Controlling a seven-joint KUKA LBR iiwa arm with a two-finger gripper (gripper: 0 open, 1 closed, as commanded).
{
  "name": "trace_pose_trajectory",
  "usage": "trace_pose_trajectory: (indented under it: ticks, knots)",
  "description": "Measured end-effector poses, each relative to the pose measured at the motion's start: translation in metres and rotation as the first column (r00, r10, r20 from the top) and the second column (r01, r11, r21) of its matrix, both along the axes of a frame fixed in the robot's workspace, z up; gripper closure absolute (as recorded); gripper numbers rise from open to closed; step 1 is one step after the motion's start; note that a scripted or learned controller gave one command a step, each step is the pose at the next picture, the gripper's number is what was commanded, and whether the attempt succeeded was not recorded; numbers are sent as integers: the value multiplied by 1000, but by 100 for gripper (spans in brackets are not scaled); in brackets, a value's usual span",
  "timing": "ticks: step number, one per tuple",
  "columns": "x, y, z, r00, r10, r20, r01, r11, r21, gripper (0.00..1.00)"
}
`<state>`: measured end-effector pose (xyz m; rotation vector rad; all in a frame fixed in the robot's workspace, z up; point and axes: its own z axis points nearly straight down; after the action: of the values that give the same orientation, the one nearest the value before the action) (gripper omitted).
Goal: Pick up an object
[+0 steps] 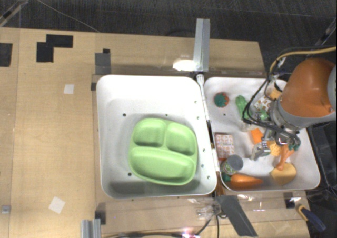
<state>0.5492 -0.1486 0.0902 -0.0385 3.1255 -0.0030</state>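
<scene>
arm's reaching down into the right bin (pixel 315 179), gripper (pixel 266 145) among toys; can't tell its state. next: secure one, lift.

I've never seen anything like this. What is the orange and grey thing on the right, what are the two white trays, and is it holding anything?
You are looking down from one camera fixed above a wooden bench. The orange and grey shape is a robot arm reaching in from the right. At its end is a gripper, lowered into the right bin. That bin holds small toy-like items: a red and green ball, a patterned card, an orange carrot-like piece and others. The left bin holds a green divided tray. Cables and clutter hide the gripper's tip, so I cannot tell whether it has anything.
</scene>
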Motion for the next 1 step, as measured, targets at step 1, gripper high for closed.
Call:
trace_pose_trajectory:
  ticks: [1]
  knots:
    - [5, 1, 15, 1000, 6, 17, -6, 1000, -4, 100]
